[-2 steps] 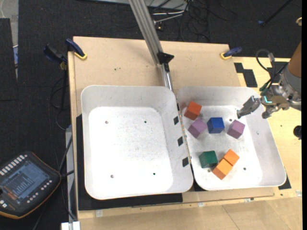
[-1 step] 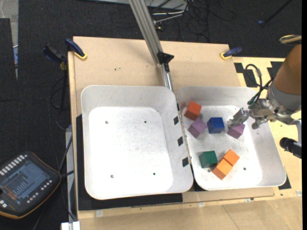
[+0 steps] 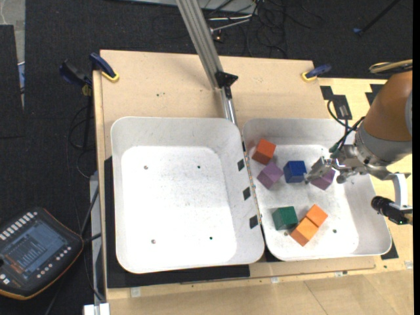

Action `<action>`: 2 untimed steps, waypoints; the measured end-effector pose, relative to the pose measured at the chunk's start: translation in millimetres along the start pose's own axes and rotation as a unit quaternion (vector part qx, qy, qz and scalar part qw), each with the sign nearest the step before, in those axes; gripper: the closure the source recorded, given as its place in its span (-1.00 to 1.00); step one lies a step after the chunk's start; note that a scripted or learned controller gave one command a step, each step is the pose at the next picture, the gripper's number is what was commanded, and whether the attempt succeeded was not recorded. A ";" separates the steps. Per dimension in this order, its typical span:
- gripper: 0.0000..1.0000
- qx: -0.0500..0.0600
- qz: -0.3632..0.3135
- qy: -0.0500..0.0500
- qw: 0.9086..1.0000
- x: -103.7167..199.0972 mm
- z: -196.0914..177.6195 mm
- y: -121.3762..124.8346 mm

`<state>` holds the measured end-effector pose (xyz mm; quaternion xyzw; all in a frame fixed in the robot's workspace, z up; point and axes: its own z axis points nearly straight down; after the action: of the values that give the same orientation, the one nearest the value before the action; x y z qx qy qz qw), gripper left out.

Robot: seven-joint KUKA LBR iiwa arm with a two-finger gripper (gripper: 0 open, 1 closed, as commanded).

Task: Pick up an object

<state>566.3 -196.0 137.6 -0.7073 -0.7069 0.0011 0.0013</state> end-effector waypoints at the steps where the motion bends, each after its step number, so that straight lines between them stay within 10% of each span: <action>1: -1.00 -0.002 0.000 -0.001 1.000 0.1 43.7 0.3; 2: 1.00 -0.003 0.000 -0.001 1.000 0.3 32.0 1.0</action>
<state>567.2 -195.7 105.7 -0.7073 -0.7069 -0.0005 -0.0011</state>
